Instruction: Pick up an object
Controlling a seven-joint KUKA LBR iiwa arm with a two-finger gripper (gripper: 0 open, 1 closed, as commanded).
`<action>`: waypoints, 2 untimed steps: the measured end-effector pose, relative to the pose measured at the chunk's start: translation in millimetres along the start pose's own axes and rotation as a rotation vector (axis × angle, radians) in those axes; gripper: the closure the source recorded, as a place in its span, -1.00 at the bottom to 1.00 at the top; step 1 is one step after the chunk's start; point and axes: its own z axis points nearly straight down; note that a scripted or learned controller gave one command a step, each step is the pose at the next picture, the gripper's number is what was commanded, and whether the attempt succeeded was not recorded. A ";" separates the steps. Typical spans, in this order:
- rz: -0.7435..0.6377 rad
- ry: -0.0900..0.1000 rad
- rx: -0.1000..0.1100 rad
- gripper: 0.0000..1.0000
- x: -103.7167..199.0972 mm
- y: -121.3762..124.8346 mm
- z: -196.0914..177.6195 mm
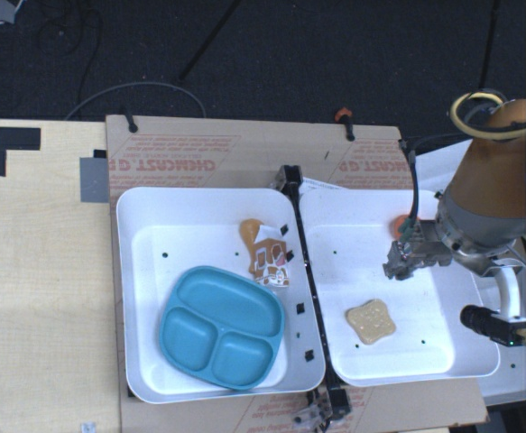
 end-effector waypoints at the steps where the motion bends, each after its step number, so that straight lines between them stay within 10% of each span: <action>1: -0.001 0.000 -0.002 1.00 50.6 8.1 -7.7; 2: -0.001 0.000 0.000 1.00 98.0 7.3 -7.5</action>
